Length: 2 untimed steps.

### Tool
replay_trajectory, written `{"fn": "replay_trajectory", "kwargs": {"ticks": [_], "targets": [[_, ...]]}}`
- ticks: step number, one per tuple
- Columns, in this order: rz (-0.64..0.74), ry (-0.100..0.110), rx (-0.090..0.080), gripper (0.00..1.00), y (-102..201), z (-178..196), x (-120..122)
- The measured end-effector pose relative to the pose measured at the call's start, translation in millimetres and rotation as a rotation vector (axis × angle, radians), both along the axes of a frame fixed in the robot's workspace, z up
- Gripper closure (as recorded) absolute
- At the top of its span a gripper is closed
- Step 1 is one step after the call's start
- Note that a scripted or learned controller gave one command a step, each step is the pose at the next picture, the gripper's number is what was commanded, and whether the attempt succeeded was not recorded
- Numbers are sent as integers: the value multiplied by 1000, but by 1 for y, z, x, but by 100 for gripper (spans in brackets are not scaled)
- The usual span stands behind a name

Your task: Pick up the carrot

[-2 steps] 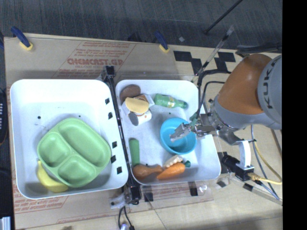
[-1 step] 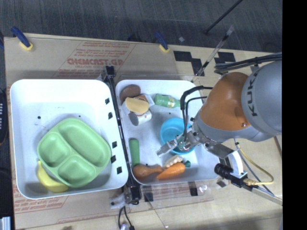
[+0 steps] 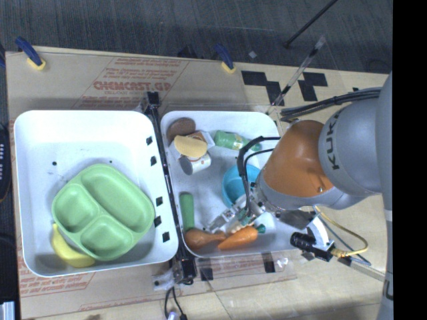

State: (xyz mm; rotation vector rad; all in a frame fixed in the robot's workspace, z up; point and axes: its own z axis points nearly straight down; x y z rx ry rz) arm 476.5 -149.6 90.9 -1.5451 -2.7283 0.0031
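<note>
The orange carrot (image 3: 239, 238) lies on its side along the front wall of the right bin (image 3: 253, 120), tip pointing right. My gripper (image 3: 238, 218) is down in that bin just behind and above the carrot, close to or touching it. The grey wrist and its orange band (image 3: 297, 159) hide the bin's right part. A brown oblong vegetable (image 3: 199, 238) lies against the carrot's left end.
The right bin also holds a green cucumber (image 3: 187, 209), a blue cup (image 3: 234, 185), a bread-like toy (image 3: 191, 147), a brown piece (image 3: 181, 127) and a green bottle (image 3: 229, 139). The left bin (image 3: 40, 132) holds a green divided plate (image 3: 103, 209) over a yellow item (image 3: 67, 253).
</note>
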Motion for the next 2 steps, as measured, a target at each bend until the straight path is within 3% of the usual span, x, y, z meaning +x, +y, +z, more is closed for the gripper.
{"fn": "replay_trajectory", "kwargs": {"ticks": [1,2], "targets": [[13,-10,-5,100,-1,13,4],[67,-6,1,100,89,103,2]]}}
